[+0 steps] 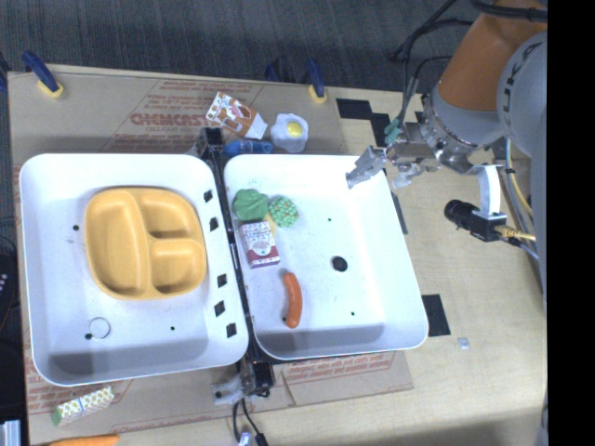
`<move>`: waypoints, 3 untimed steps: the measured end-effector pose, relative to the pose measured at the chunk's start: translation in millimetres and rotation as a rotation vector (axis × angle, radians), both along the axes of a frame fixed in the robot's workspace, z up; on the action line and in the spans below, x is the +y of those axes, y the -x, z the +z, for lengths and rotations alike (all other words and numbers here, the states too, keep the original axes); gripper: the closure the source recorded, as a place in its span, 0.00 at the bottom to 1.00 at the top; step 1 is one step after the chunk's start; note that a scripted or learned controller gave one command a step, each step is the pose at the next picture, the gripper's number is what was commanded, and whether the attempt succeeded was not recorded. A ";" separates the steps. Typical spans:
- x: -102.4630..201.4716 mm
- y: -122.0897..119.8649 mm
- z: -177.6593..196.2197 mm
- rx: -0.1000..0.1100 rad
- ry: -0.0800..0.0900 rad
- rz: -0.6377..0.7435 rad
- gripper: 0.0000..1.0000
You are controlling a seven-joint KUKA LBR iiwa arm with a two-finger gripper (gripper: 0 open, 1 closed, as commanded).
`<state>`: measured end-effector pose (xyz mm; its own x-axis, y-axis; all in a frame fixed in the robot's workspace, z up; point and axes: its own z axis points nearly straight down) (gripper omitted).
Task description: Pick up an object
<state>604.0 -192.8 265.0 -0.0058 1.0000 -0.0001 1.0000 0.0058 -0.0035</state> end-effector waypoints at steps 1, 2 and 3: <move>39.2 54.1 -163.2 0.004 -0.002 -0.166 0.00; 95.3 109.1 -174.3 0.003 -0.002 -0.178 0.00; 94.9 108.8 -164.4 0.004 -0.002 -0.174 1.00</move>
